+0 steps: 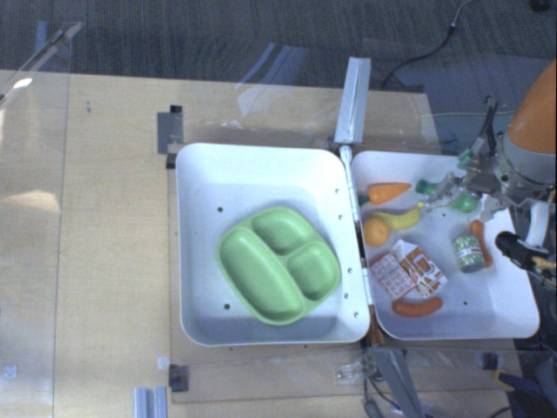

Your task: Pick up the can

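In the right bin (500, 312), the can (468, 252) is located toward the right side, just beside a red-orange item (479, 238). The gripper (459, 190) is held over the bin's far part, apart from the can; whether it is open or closed cannot be determined.

The left bin (196, 233) is holding a divided plate (278, 264) at its middle. In the right bin (513, 312), a carrot (387, 192) is lying at the back-left — a banana (402, 219) and a round fruit (376, 232) just before it, a packet (407, 273) and a sausage (417, 306) nearer the front, the can (468, 252) sitting to the packet's right
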Motion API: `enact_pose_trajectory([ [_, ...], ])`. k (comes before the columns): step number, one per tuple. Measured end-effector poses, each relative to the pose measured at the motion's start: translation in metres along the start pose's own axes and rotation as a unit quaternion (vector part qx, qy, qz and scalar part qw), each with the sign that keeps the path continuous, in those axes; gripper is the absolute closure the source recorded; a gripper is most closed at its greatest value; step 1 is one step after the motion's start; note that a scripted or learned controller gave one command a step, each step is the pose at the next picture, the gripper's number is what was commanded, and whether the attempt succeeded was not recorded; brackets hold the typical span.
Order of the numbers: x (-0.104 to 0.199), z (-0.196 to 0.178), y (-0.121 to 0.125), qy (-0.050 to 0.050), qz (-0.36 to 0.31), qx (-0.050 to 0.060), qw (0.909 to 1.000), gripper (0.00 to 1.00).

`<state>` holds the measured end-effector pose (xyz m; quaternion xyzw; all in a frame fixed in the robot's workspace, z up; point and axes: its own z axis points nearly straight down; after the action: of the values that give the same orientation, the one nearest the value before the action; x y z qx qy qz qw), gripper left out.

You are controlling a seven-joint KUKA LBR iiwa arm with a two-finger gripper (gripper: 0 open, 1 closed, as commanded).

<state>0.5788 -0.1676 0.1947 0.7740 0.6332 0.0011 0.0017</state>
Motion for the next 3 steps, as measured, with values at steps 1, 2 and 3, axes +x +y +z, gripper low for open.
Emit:
enact_pose_trajectory([
  [1,-0.042,0.045,-0.046,0.0,-0.008,0.001,1.0,0.0],
  [2,-0.044,0.086,-0.055,0.0,-0.002,0.0,1.0,0.0],
  [3,-0.043,0.076,-0.053,0.0,-0.003,-0.002,1.0,1.0],
])
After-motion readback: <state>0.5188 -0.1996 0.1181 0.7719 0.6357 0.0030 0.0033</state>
